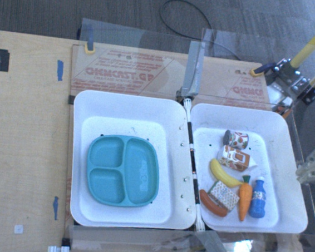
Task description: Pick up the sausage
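Two shallow white plastic bins (81, 159) look smooth and slightly matt. In the left one, a teal three-compartment plastic plate (122, 170) has a soft sheen. The reddish-brown plastic sausage (212, 203) and the yellow plastic banana (223, 175) look glossy, as does the small blue plastic bottle (258, 199). The pale wooden bench top (21, 147) appears matt, with a brown printed cardboard sheet (124, 71) lying flat.

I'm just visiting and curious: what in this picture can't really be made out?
- Sausage: partly covered by the patterned packet in the camera view.
- Labels on the can and blue bottle: too small to read.
- Cardboard print: blurred by glare.
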You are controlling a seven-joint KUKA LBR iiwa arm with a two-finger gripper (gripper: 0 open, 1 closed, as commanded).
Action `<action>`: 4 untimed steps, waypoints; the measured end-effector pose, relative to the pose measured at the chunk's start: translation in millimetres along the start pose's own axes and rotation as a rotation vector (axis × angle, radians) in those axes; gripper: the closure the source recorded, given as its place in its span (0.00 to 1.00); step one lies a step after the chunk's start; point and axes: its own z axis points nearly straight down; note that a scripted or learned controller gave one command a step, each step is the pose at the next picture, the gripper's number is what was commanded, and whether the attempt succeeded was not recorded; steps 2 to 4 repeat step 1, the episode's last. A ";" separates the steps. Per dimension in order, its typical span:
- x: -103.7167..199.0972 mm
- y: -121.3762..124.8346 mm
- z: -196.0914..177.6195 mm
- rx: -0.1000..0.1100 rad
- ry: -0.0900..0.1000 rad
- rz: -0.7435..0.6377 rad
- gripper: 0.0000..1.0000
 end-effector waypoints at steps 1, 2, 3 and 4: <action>-0.8 2.1 14.7 -0.003 0.004 -0.560 1.00; -0.8 2.1 14.7 -0.003 0.004 -0.560 1.00; -0.8 2.1 14.7 -0.003 0.004 -0.560 1.00; -0.8 2.1 14.7 -0.003 0.004 -0.560 1.00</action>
